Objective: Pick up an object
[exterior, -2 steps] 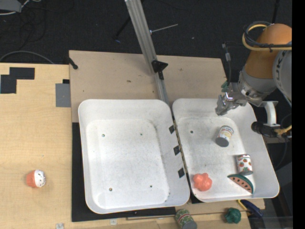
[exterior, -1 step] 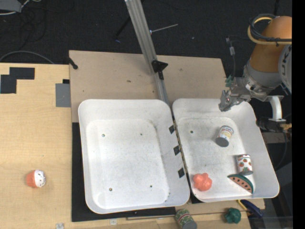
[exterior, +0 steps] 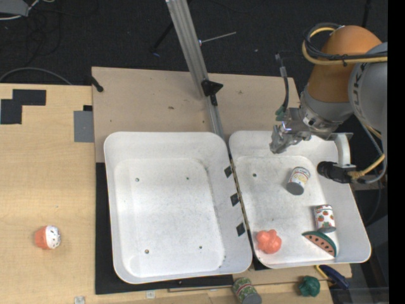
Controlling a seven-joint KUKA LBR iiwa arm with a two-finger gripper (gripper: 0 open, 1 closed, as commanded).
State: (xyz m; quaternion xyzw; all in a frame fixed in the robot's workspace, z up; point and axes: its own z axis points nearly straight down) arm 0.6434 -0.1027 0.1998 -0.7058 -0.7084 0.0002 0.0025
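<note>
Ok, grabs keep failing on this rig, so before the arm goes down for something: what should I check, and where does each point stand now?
1. Gripper free of any load: ok, nothing shows between or under it.
2. Gripper above the right bin, where the things lie: ok, it hangs over the bin's far edge.
3. Nearest target separate from its neighbours: ok, the can lies alone, apart from the strawberry cup.
4. Gripper lined up over the can: not ok, it sits up and to the left of it.
5. Other targets free: the red toy is ok; the melon slice lies close to the cup.
6. Finger opening: cannot tell.
</note>
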